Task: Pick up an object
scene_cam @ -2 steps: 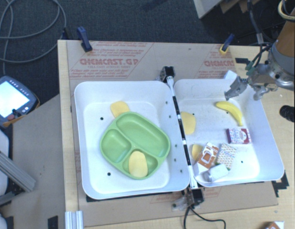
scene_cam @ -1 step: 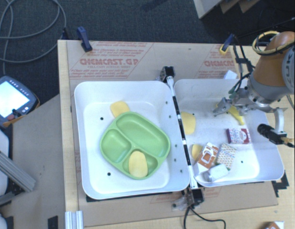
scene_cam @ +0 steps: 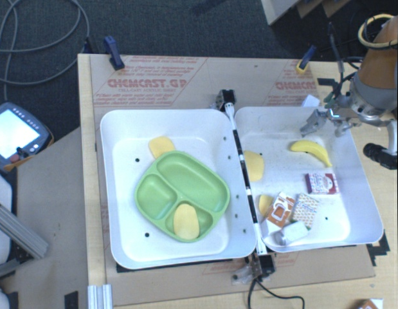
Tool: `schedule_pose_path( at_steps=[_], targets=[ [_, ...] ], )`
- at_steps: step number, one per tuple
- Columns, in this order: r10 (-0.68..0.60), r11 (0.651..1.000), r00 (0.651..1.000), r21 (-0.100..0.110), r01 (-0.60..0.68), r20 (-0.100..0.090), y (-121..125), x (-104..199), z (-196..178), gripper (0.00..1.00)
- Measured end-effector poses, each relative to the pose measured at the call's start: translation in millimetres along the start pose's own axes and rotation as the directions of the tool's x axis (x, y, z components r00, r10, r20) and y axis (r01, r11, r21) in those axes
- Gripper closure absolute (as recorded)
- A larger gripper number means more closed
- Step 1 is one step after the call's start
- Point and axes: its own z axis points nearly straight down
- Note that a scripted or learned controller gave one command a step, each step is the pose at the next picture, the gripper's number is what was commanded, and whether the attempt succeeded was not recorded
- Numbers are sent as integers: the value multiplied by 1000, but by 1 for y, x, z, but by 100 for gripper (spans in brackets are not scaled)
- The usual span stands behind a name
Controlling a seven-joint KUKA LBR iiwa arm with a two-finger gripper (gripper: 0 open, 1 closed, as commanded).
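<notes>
The claw [scene_cam: 326, 122] hovered with its fingers spread wide and nothing between them, just above and beside the banana [scene_cam: 310, 150] in the right bin [scene_cam: 366, 192]. Below the banana lay a red packet [scene_cam: 321, 183].

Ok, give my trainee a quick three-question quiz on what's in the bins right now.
1. True or false: the green plastic divided tray lies in the right white bin.
2. What sits in one compartment of that tray?
A. a pale yellow rounded piece
B. a blue ball
C. a spoon
3. Fill in: the end effector hovers above the right white bin's far edge, nearest the yellow plastic ______.

Key: 1 false, it lies in the left white bin; 2 A; 3 banana.
</notes>
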Motion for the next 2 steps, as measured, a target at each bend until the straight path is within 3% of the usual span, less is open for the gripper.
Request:
schedule_pose_path(
  at_steps=[1,2],
  targets=[
    [0,1000,1000,4,0,-2,-9,37,57,0],
    [-1,1000,1000,0,1,-1,-8,37,45,100]
  ],
)
